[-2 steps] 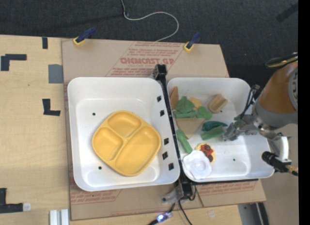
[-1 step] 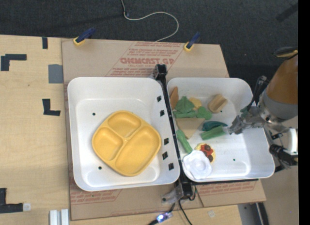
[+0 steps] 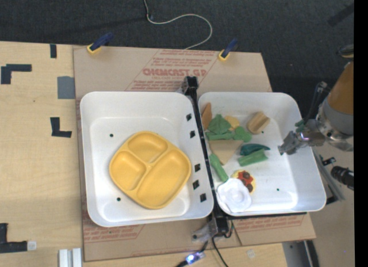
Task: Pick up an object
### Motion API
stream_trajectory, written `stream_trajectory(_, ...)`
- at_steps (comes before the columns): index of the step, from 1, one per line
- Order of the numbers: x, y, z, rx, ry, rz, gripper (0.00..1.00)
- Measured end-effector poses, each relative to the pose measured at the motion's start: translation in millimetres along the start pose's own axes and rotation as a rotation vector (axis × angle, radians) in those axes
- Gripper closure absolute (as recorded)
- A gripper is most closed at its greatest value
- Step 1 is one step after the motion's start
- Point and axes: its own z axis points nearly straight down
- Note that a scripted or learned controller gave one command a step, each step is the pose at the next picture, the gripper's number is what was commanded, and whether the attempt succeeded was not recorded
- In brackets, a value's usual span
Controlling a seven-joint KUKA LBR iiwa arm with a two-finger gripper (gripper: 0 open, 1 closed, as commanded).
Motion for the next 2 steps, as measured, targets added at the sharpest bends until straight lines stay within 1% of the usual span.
stream_trajectory(1,0.4,1.2,-41.3,-0.001,0.000,-0.001,1.00)
stream_trajectory(2,50.6,-2.6,-47.6,0.003,0.003,-0.005,1.00)
